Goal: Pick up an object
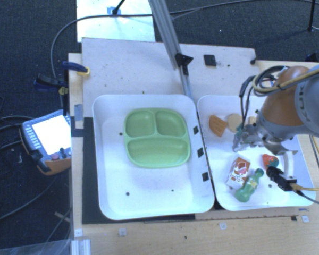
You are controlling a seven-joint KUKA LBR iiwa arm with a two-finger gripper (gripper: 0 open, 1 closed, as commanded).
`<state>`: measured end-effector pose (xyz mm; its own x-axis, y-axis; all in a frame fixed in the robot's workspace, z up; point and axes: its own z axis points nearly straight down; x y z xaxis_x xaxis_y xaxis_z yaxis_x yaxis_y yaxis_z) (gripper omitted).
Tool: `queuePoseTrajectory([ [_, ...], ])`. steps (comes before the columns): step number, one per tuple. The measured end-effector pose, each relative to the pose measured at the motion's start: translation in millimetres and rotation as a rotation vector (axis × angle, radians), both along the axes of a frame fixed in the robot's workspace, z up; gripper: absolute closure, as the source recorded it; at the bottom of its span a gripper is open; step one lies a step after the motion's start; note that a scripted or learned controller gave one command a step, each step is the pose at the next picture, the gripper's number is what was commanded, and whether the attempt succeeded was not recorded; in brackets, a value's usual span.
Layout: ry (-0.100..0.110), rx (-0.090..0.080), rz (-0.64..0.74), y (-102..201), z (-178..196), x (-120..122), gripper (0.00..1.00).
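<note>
My gripper (pixel 239 142) is low in the right bin (pixel 218 195), near its middle. Just to its upper left lie an orange wedge (pixel 218 125) and a pale round piece (pixel 234 122). Below it lies a small red and white carton (pixel 238 172), with a green bottle (pixel 248 186) on its side next to the carton. A red object (pixel 269 160) is partly hidden under the wrist to the right. Nothing can be seen held by the gripper.
The left bin (pixel 111 195) holds a green divided plate (pixel 157 137). A slanted metal pole (pixel 167 28) crosses the back of the bench. Cables (pixel 303 187) trail from the wrist over the right bin's right edge. A tablet (pixel 47 137) sits off the bench at left.
</note>
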<state>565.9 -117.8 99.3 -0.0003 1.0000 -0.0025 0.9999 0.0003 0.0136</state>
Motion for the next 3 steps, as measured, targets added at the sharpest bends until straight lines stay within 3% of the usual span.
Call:
queuePoseTrajectory([
  [3, 0.007, 0.001, 0.005, -12, 142, 21, 1.00],
])
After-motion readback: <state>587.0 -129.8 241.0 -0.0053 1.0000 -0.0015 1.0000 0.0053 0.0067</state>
